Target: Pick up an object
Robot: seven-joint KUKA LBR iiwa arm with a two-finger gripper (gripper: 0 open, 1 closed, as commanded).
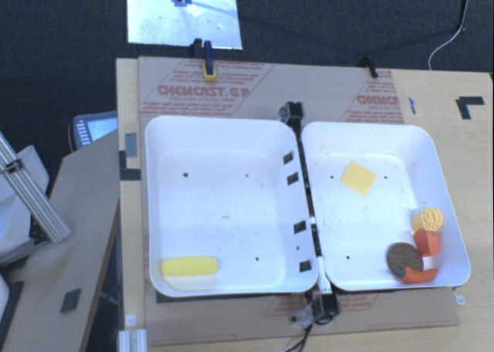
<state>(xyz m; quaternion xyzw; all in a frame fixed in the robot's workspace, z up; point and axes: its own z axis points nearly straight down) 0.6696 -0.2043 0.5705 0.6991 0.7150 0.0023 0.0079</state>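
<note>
Nearest, left bin (231,142) holds just a yellow corn cob (189,266) at 7 o'clock, lying flat w/ room around it, prob. the easiest pick. Right bin (370,133): brown disc (402,258), orange carrot (421,274), red block (428,242) and yellow knobbly piece (429,219) crowd the 4 o'clock corner, touching, so awkward to grip. Yellow cheese slice (358,177) sits alone toward 12, very flat. End effector state: can't tell.

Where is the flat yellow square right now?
The flat yellow square lies in the right bin, toward its far middle, apart from the cluster of toys in the near right corner.
</note>
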